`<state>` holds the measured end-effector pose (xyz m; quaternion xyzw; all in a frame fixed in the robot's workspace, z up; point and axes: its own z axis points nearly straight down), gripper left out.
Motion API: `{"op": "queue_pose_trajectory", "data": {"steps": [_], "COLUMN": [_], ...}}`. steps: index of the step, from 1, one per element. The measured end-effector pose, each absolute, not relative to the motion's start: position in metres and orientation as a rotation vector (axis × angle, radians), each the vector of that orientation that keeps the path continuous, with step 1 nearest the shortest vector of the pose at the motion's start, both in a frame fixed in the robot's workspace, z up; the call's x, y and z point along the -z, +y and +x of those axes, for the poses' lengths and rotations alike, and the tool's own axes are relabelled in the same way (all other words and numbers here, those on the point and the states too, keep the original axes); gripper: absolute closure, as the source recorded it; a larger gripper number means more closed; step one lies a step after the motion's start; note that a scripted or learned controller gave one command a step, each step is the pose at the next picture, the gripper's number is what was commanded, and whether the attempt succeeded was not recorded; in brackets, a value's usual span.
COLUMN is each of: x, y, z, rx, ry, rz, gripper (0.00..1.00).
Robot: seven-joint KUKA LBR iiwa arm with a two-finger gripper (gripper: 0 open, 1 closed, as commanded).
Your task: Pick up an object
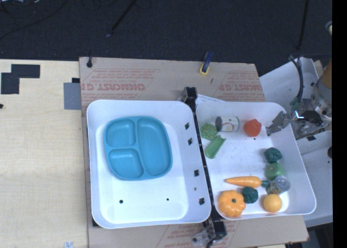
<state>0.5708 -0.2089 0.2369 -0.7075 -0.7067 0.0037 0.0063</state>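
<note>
Two smooth white plastic bins, the left bin (97,149) and the right bin (303,187), sit on matt brown cardboard (162,79) printed in red. A glossy blue plastic divided plate (138,148) has a soft sheen. The toy carrot (243,181) and pumpkin (232,203) look like smooth plastic. The bench (38,160) is pale, matt wood.

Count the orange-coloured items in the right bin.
3: a carrot lying mid-bin, a pumpkin at the near left corner, and a round orange fruit near the right corner.
</note>
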Motion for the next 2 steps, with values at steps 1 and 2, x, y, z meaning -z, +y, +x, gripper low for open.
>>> {"op": "queue_pose_trajectory", "data": {"steps": [1, 2], "x": [-0.244, -0.2], "y": [-0.209, -0.206], "z": [0.573, 0.571], "rx": [-0.002, -0.005], "ry": [-2.22, -2.219], "rz": [-2.219, -2.215], "gripper": [0.0, 0.0]}}
